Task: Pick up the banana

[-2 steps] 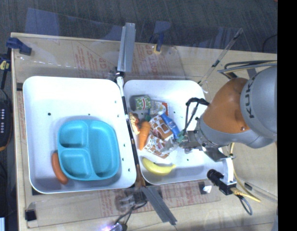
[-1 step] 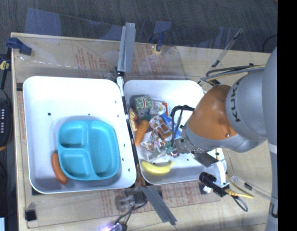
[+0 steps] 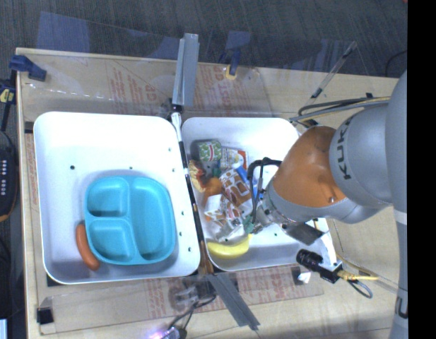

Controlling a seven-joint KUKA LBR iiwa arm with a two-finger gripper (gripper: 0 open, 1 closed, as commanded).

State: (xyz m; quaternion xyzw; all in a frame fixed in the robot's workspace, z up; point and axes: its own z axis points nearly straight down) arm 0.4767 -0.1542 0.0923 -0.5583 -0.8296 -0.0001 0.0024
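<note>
Bench surface [image 3: 97,94] is light wood-toned board with faint red printing, set on a dark ribbed floor covering [image 3: 203,6] that runs along the top of the view. Two shallow white bins sit side by side on it, parted by a grey metal rail [image 3: 184,69] that runs up from their shared edge.

The left bin [image 3: 55,140] holds a blue compartment tray [image 3: 130,219], lying flat toward the near side, with an orange sausage-shaped item [image 3: 86,246] just beside its lower left corner, against the bin wall.

The right bin [image 3: 274,129] holds a loose heap of packets and small items [image 3: 223,182] along its left half. The banana [image 3: 229,247] lies at the near edge of that bin, just below the heap, its yellow body partly visible and its upper side overlapped by the packets and the arm's tooling.

The arm [image 3: 366,164] enters from the right, its orange band [image 3: 309,175] hanging over the right half of the right bin. The gripper [image 3: 254,221] sits low over the heap, close above the banana's right end. Whether the gripper is spread or closed cannot be told, since the wrist body and cabling cover it. Contact with the banana cannot be confirmed.

Blue clamps [image 3: 23,67] stand at the bench's far left corner. A dark device [image 3: 0,182] sits off the left edge. Cables [image 3: 331,104] trail over the bench at the right.
</note>
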